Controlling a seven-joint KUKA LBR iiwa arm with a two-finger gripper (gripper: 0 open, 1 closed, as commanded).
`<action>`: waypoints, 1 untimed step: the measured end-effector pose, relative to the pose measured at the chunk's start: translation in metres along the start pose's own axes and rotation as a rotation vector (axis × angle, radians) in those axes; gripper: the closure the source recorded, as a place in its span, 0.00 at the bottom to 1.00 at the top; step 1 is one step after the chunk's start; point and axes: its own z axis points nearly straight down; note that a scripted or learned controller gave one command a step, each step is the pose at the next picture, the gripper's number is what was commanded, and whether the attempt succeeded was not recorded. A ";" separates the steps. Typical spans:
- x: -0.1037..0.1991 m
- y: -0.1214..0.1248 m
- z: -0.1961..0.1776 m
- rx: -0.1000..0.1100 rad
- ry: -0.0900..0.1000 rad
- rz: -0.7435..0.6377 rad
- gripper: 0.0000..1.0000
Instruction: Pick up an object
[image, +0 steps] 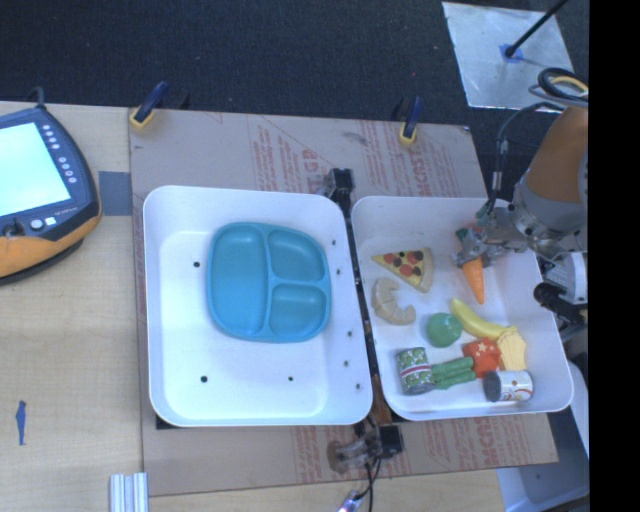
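A KUKA arm reaches into the right bin (560, 385) at the bench, its gripper (480, 245) lowered onto the leafy top of a toy carrot (474, 281); whether the jaws stand apart or together cannot be told from this angle, and nothing shows the carrot caught between them. The carrot's orange body trails out just below the jaws, toward the near wall of the bin. Beyond it, farther below, lie a banana (474, 320) and a green ball (443, 328); a pizza slice (407, 265) sits off to the jaws' left, well clear. The risk here looks like a poor hold: a grasp on the soft green top alone, rather than the body, could let the tapered carrot slip or swing free on lifting. A closing off-centre could also just nudge it toward the banana. The left bin (170, 300), holding a blue divided plate (268, 280), lies far to the jaws' left
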 end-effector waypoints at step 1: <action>0.039 -0.060 -0.085 -0.001 0.000 0.005 1.00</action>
